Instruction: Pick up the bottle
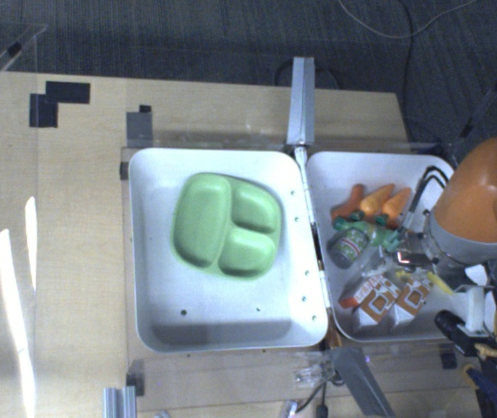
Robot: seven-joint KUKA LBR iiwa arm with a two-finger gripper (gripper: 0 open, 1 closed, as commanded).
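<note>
Bottle (352, 240) lies just left of the gripper (407, 252), cap seemingly pointing up-left; whether the fingers are spread, I cannot tell.

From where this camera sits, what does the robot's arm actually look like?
The arm is bulky and rounded: a big glossy orange dome over a grey collar, with part of a dark letter on pale casing at the frame's edge. Thin black cables loop from it down toward the right bin. Near its tip, a small red light glows beside dark metal parts.
</note>
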